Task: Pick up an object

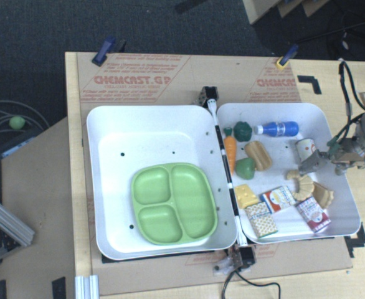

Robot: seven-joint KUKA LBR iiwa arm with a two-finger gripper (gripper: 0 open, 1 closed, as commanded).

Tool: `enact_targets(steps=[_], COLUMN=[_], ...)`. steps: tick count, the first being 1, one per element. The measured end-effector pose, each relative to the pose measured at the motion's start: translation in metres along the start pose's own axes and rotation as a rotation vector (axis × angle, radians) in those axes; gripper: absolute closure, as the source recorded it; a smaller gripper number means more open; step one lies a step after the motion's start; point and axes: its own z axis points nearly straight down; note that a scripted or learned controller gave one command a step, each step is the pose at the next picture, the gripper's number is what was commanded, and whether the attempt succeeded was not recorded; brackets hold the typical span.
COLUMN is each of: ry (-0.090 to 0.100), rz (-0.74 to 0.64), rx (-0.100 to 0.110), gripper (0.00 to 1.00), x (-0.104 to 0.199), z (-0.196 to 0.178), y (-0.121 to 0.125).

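The right bin [332, 224] holds several toy foods. Among them are a blue bottle [279, 129], an orange carrot [230, 151], a green pepper [245, 167], a tan bread roll [258, 155], a small white cup [305, 147], a yellow cheese wedge [246, 196], a checkered box [261, 220], two red-and-white cartons [277, 198] [311, 214] and tan pastry pieces [313, 190]. My gripper [314, 161] reaches in from the right edge, low over the bin's right side. It sits between the cup and the pastry pieces. Nothing shows in its grasp.
The left bin [108, 167] holds a green divided plate [172, 202]. A dark green item [241, 131] lies near the divider between the bins. Black cables [347, 92] hang by the arm at the right. Clamps sit at the board's far edge.
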Motion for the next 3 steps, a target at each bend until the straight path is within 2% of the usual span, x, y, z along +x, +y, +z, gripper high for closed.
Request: enact_targets(steps=[1,2,3], ry=[0.002,0.000,-0.002], rz=[-0.003,-0.001,-0.001], rx=[0.003,-0.001,-0.007], gripper=[0.00,0.00,0.00], x=[0.095,0.101,0.067], z=[0.086,0.111,-0.024], y=[0.016,0.056,0.139])
